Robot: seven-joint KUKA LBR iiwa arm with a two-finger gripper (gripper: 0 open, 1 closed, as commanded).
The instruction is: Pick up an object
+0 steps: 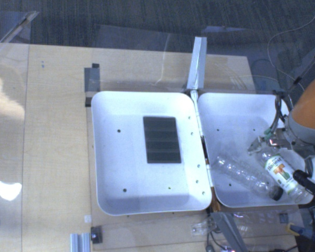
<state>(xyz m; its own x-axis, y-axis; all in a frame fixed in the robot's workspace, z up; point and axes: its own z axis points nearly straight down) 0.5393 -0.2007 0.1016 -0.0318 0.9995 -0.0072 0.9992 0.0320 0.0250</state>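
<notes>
My gripper (pixel 263 143) hangs low over the right bin (pixel 226 114), near its right side, under the grey arm with the orange band (pixel 308 109). Just below and right of it a small bottle with a white, green and orange label (pixel 281 176) lies slanted, its dark cap toward the bin's front edge. To the left of that bottle lies a clear plastic bottle (pixel 241 173), on its side on the bin floor. In the left bin (pixel 110 140) a dark ribbed rectangular pad (pixel 161 139) lies flat in the middle.
A metal post (pixel 197 62) rises at the back between the two bins. Cables and a black fitting (pixel 310 180) crowd the right bin's right rim. Wooden bench surface (pixel 47 140) stretches to the left.
</notes>
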